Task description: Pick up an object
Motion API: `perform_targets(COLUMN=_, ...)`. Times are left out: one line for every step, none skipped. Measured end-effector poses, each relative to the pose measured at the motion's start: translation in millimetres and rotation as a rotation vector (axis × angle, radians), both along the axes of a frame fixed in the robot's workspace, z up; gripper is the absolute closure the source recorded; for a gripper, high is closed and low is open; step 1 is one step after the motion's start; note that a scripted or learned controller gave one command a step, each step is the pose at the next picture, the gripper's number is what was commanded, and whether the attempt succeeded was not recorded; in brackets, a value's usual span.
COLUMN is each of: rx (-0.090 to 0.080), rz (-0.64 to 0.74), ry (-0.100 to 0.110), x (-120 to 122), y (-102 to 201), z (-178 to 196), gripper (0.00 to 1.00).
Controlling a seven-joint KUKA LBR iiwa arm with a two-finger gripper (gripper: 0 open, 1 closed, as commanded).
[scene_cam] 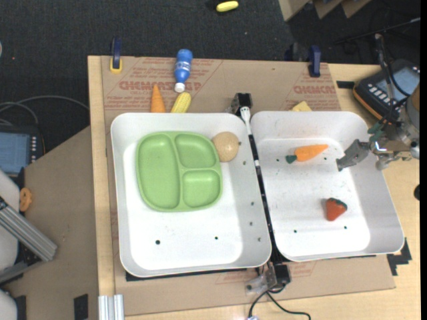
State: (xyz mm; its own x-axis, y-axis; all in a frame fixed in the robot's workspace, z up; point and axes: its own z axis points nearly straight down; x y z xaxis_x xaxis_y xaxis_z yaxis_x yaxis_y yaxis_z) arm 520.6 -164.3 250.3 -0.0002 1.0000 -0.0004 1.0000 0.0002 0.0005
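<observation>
In the right-hand white bin (373, 235), two toy foods lie well apart. A toy carrot (309, 153), orange with a green stub at its left end, rests in the upper middle of that bin, lying nearly level across the frame. A toy strawberry (335, 209), red with a dark green top, sits lower and to the right, near the bin's centre.

The gripper (352, 156) reaches in from the right edge of the frame, at about the height of the carrot and just to its right, over the bin's upper right part. A grey finger slants down and left from the wrist; nothing can be seen between the fingers, and whether they are spread or closed cannot be told from this angle.

The left-hand white bin (193, 245) holds a light green divided plate (179, 171) with three compartments, set in its upper left half. A tan ball (226, 146) touches the plate's upper right corner, close to the bin's rim.

Above the bins, on the brown board (267, 85), lie a small blue and white bottle (182, 69), a second orange toy carrot (157, 101) and a yellow toy corn cob (181, 102), grouped near the upper left. A yellow object (227, 7) lies on the dark floor at the top of the frame.
</observation>
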Motion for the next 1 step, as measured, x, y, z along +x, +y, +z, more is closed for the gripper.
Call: perform_targets(rx=0.005, rz=-0.006, ry=0.014, x=-46.3, y=-34.9, z=-148.0, gripper=0.00)
